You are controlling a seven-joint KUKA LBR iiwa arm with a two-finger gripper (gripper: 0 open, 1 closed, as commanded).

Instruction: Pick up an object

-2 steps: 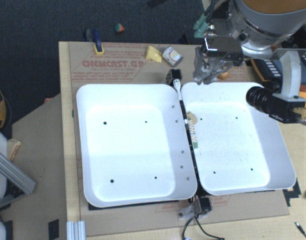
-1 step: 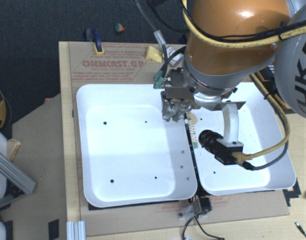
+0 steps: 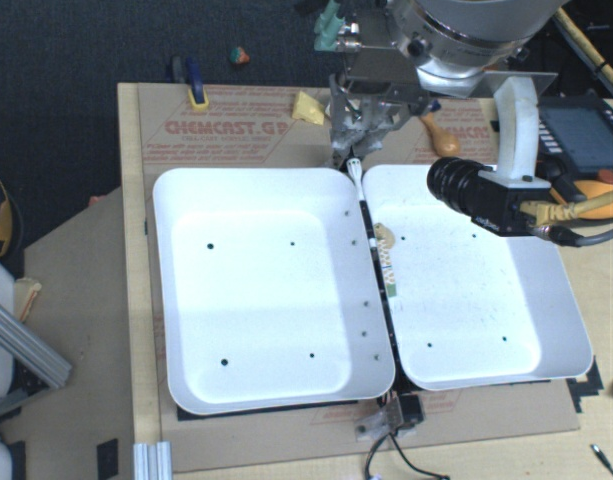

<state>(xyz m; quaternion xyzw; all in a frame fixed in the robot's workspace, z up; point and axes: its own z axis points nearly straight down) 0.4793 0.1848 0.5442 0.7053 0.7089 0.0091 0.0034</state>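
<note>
Hovering over the far end of the seam between the two bins, the gripper (image 3: 354, 140) holds nothing visible; jaw state cannot be determined. A small strip-like object (image 3: 386, 258) lies against the right bin's (image 3: 506, 358) left wall.

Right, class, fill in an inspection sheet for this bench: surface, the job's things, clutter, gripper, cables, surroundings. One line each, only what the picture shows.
Surface: two white bins side by side, left bin and right bin, on a brown board.
Job's things: a small thin object lies in the right bin against the shared edge.
Clutter: yellow scrap, blue clip and orange piece on the board behind the bins.
Gripper: gripper is above the bins' far shared corner; nothing seen held.
Cables: black hose over the right bin; a wire at the front.
Surroundings: dark carpet, metal rail at left.
</note>
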